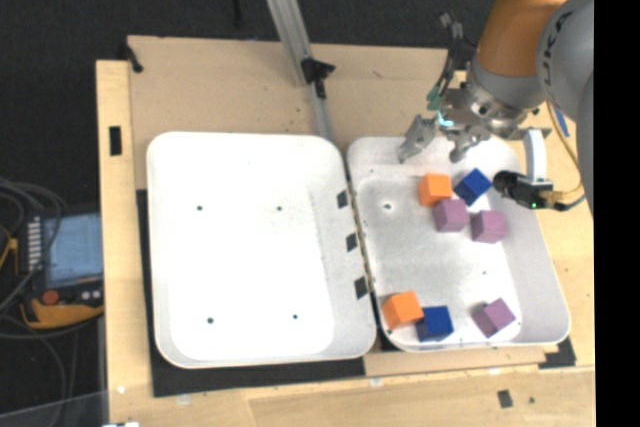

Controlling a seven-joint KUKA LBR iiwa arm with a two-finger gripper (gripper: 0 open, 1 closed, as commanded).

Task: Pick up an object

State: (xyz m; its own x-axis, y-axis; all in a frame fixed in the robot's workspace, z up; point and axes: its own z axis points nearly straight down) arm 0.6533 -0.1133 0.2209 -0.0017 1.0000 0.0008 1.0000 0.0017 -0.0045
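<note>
Near-edge cluster first: orange cube (402, 308), blue cube (434, 322), purple cube (493, 316), all resting in right bin (530, 265) and well apart from gripper (437, 143).

Spread open and holding nothing, hovering over far rim just beside upper orange cube (435, 188). Risky ground below: upper blue cube (473, 186) and two purple cubes (450, 215) (488, 226) packed close, so likely nudged aside or pinched two at once, or fingers jammed against rim. Left bin (250, 245) bare of blocks.

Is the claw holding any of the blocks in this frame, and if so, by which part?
Nothing is held. The claw hangs open above the right white bin's far edge, with nothing between its fingers; the nearest orange foam cube lies apart.
</note>
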